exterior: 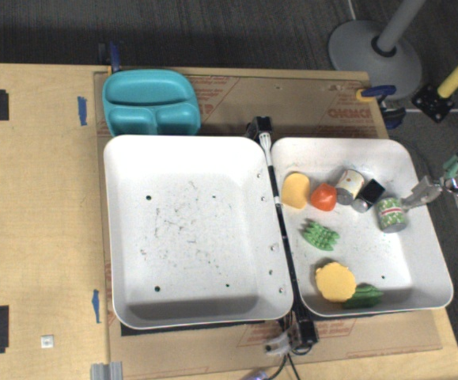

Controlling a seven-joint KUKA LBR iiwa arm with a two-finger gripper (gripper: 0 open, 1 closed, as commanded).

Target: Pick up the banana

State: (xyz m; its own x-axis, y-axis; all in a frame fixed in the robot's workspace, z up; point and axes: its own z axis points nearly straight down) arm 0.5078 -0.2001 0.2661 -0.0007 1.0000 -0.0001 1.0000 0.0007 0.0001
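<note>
The banana, a smooth, stubby yellow piece, lies near the left wall of the right bin, just beside a glossy red tomato. The gripper sits at that bin's right rim; its opening cannot be told. Red print on the cardboard is unreadable.

Faint red printing is showing on the brown cardboard sheet lying under the bins, toward one o'clock, upside down and too blurred to read.
</note>
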